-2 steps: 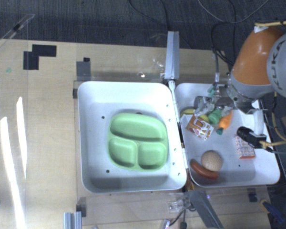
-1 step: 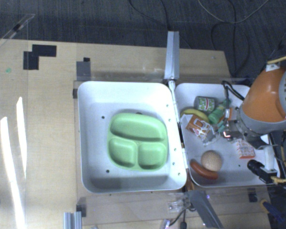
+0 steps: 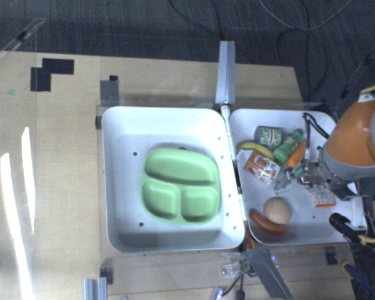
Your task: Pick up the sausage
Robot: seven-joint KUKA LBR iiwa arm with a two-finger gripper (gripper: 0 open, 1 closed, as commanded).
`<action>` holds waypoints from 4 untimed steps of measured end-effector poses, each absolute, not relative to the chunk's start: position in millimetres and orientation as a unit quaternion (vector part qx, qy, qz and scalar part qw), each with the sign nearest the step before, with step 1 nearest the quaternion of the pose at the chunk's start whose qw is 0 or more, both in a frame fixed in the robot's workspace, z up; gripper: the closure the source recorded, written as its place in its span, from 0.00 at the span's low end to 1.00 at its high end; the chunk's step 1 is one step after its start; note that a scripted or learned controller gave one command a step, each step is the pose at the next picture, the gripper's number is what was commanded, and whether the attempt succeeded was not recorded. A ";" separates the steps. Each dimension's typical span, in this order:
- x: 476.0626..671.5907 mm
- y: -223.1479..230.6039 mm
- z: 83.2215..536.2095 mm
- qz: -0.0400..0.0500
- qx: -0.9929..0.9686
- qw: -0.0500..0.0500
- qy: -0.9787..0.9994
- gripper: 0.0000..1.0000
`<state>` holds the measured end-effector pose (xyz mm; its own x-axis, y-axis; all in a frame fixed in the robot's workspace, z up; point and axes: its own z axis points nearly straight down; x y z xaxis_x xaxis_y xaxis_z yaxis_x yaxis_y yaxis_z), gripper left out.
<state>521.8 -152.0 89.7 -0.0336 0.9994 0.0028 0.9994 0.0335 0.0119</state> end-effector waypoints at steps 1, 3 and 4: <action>487.9 -89.5 115.7 0.001 0.603 0.001 0.798 0.00; 488.3 -17.5 184.3 0.001 0.591 0.002 0.807 0.00; 487.8 -89.0 117.9 0.001 0.576 0.001 0.817 0.00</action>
<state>487.8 -89.0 117.9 -0.3361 0.9418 -0.0012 0.9418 0.3361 0.0028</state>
